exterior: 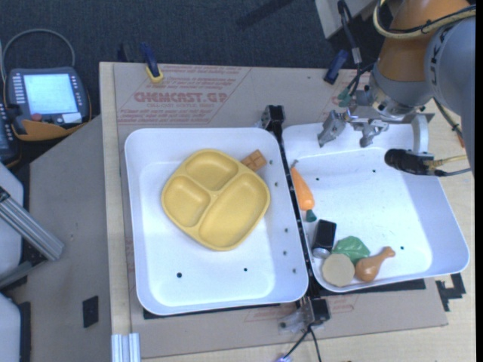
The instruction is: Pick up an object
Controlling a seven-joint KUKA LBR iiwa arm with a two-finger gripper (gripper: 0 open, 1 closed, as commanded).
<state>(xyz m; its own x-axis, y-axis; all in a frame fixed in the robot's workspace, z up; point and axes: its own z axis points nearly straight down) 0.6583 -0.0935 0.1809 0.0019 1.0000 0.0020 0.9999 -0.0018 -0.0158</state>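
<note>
Orange and grey, the arm (423,44) reaches in from the right and holds its gripper (349,131) over the far rim of the right bin (441,225). We see its two fingers (329,132) spread apart with nothing between them — they hang above bare white floor.

Every loose thing in that bin lies nearer the camera than the fingers. Closest to them is an orange carrot (303,190), lying along the bin's left wall. Further from the fingers, down the same wall, we find a small black block (324,234). Beyond it, well apart from the fingers in the near corner, sit a green leafy piece (352,246), a tan round disc (338,269) and a brown drumstick (373,264) — the three crowd together, touching or nearly so.

To the fingers' left, in the left bin (151,262), rests a yellow divided plate (216,198) with a small brown block (254,160) at its far edge.
</note>
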